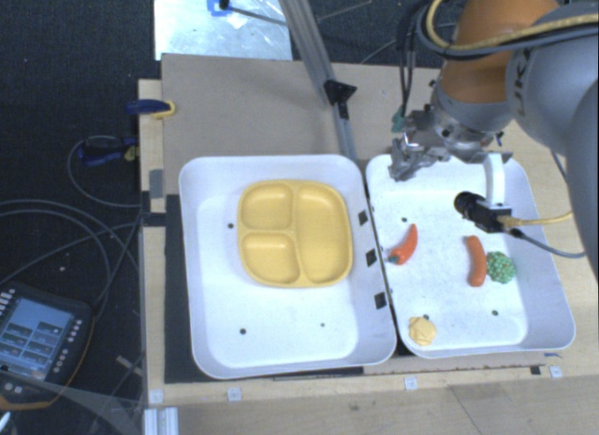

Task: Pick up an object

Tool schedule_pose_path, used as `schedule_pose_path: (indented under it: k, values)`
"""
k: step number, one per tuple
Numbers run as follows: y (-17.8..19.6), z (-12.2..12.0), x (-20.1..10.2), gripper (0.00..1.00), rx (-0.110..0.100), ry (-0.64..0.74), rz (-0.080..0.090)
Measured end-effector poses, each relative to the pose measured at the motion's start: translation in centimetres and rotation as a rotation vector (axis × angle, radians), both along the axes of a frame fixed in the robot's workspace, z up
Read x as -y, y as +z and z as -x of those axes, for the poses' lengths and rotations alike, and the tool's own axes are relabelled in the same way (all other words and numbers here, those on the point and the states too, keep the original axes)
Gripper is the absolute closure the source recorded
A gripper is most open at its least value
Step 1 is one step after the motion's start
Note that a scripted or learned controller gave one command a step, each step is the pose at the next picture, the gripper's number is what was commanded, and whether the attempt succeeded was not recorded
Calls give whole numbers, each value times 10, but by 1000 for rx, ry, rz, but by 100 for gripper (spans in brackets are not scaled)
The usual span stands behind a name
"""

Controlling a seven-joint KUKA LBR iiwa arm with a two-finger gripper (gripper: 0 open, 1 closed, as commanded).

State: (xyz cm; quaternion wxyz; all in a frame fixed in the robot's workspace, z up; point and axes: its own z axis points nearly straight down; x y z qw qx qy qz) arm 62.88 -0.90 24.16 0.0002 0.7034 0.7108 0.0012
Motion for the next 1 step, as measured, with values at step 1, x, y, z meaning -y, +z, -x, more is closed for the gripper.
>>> schedule_pose_path:
  k: [1]
  values:
    - [-7,-4,-57,100,0,1,-1]
